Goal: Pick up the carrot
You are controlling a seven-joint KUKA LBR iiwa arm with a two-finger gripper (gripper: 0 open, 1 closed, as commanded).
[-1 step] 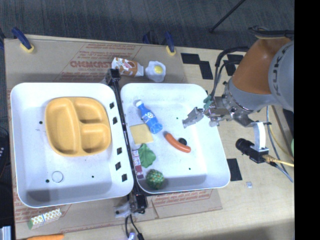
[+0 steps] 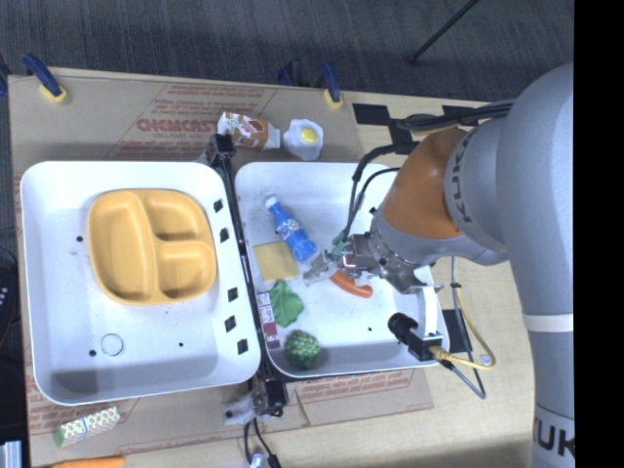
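Two bins: the left bin (image 2: 39, 261) holds a yellow tray (image 2: 151, 244); in the right bin (image 2: 331, 354), past the blue bottle (image 2: 291, 230), the carrot (image 2: 352, 285) lies on the floor under the gripper (image 2: 336, 261). Finger state: cannot tell. Grasp and lift look undone.

Cardboard sheet (image 2: 185, 115) under the bins: red print, the big word begins with "CHEMCAS"; the end of it is hidden behind a small package. The smaller line below it is too blurred to read.
Cardboard, front edge (image 2: 361, 390): the same kind of red print, too small and too blurred to read.
Arm base (image 2: 551, 437), lower right: dark letters "KU", cut off at the edge.
Blue bottle (image 2: 291, 229) in the right bin: a label with print, not readable.
Small package (image 2: 244, 130) behind the bins: colored print, not readable.
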